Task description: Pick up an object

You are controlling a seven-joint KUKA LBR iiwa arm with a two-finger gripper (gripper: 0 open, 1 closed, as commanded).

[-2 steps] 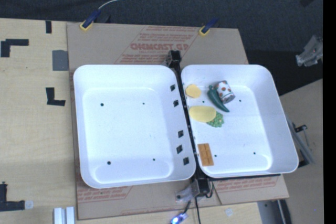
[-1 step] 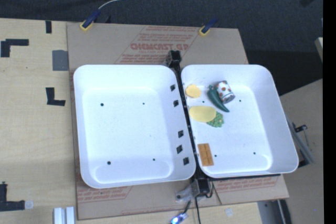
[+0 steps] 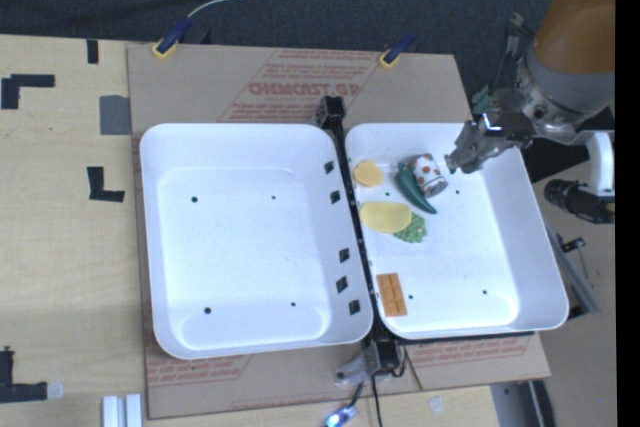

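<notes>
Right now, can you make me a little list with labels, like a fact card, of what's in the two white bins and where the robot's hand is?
left white bin: bare floor showing
right white bin: holds all the items
small yellow round piece: near the divider, upper part
long green pepper-shaped toy: beside the small red and white can
yellow oval piece: middle, with a green leafy bit at its right
flat orange card: bottom left corner
gripper: over the right bin, just right of the can
</notes>
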